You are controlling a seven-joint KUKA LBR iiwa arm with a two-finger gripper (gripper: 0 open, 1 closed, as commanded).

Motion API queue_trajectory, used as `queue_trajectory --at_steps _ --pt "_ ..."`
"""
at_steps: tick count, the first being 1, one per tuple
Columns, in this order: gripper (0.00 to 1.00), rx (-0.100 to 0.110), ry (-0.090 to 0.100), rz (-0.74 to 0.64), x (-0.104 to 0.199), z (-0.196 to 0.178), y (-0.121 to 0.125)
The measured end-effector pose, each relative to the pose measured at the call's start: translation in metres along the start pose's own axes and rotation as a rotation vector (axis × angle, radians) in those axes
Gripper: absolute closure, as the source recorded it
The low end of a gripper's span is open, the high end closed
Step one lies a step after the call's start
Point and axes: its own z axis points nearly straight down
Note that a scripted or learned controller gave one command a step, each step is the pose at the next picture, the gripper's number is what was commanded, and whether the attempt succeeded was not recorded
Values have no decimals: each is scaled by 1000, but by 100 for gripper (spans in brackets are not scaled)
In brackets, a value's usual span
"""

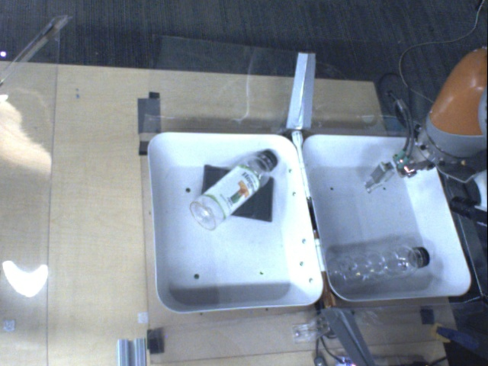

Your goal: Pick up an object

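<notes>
The bench [91, 204] carries two shallow white bins side by side. The left bin [171, 280] holds a clear bottle [232, 190] with a white label and a dark cap; it lies on its side, diagonal, cap toward the bin's far right corner, and rests partly on a flat dark square [259, 203]. The right bin [450, 273] holds a second clear bottle [379, 263], ribbed and with a dark cap, lying on its side along the near wall, cap toward the right. The arm [460, 109] enters at the right bin's far right corner. Its pincer [379, 175] hangs over the far part of the right bin, well apart from both bottles; nothing sits in it. Whether the pincer is apart or together cannot be told.
</notes>
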Motion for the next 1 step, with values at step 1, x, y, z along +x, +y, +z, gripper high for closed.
queue_trajectory --at_steps 1 --pt "0 9 2 -110 13 56 58"
